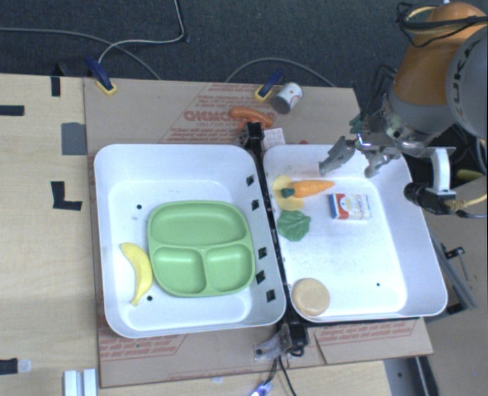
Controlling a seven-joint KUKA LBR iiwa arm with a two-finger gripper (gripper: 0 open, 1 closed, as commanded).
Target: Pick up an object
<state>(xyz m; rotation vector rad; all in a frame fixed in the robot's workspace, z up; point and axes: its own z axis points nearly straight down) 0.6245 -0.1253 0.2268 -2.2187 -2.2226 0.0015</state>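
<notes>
A single fixed camera looks down at a slant from above the table (29, 221), far enough back to take in both white bins, the left bin (111, 172) and the right bin (409, 246). The arm (442, 64) enters from the right side.

Red print on the cardboard sheet (215, 114) under the bins is too blurred to read.
</notes>
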